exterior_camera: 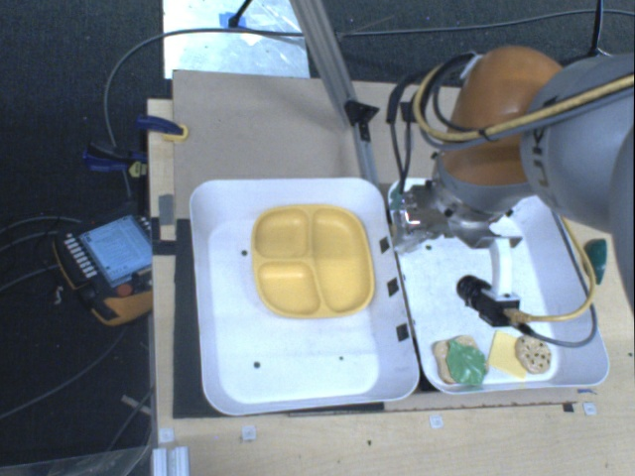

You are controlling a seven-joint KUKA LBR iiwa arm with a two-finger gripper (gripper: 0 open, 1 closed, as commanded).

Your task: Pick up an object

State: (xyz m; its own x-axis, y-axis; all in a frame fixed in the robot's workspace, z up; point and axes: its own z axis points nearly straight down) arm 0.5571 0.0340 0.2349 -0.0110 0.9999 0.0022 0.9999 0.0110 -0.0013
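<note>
Seemingly mid-approach — the pincer [412, 216] hovers over the right bin [595, 365], its opening impossible to tell; next, descend toward the toys [493, 357].

A dark carpet [60, 67] covers the floor. A brown board [258, 127] lies on it. Black cables [149, 53] curl over the carpet. A small blue screen [111, 249] sits at the left. A shiny sheet [233, 23] lies up top.
</note>
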